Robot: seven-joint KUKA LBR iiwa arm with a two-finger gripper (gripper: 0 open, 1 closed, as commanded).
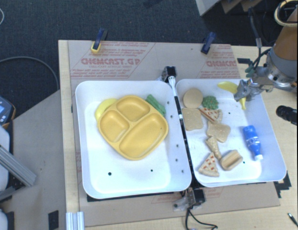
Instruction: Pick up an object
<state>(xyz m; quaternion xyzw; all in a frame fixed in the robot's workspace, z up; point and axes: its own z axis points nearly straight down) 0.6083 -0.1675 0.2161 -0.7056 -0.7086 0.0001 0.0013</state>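
We observed the gripper (245,92) at the right bin's (271,169) far edge, over a yellow banana (229,86); its grip state could not be determined. The banana lay near the far rim, long axis running left-right. Bare floor lay around the blue bottle (252,141).

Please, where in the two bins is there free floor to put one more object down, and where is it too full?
Left bin: bare floor in front of and left of the yellow divided tray. Right bin: a free strip between the blue bottle and the bread pieces, and along the front edge. Its left half is crowded with toy food; the gripper occupies the far corner.
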